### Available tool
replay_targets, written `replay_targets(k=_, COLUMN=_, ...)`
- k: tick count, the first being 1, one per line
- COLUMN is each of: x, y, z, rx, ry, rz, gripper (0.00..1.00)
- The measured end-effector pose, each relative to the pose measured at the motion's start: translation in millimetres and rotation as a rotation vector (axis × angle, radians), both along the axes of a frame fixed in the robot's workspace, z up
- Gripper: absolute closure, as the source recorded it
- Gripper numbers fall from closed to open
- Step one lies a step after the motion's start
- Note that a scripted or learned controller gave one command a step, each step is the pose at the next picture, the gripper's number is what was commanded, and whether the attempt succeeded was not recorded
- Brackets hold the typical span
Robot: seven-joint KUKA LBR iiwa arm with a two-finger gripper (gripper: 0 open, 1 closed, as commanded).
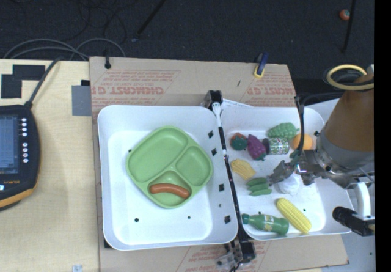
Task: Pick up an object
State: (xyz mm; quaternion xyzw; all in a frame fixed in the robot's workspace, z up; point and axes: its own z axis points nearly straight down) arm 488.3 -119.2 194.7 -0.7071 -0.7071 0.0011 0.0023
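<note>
At the far left, a black handheld pendant [15, 153] is lying on the table [55, 228]. The left bin [113, 142] is holding a green divided plate [166, 158], and a toy sausage [170, 189] is resting in the plate's compartment at about 6 o'clock.

The right bin [314, 115] is carrying the toy food. From its centre, a red piece [237, 140] and a purple grape bunch [257, 147] are sitting toward 10 o'clock, a small yellow corn [243, 169] toward 9 o'clock, and dark green pea pods [259, 186] just below it. A green bottle [266, 222] is lying on its side at about 7 o'clock, with a larger yellow corn cob [293, 214] just beside it at 6 o'clock. A leafy green vegetable [284, 131] is sitting at 12 o'clock, a small can [279, 146] just under it and an orange piece [302, 141] beside it.

The gripper [282, 174] is reaching in from 3 o'clock, hanging over the bin's middle near the pea pods — whether the fingers are released or clenched cannot be told, and nothing is visibly between them.
</note>
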Motion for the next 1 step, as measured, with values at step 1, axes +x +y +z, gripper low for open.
replay_targets(k=1, x=0.0, y=-1.0, z=9.8, rx=0.001, ry=0.002, rz=-0.003, gripper=1.00)
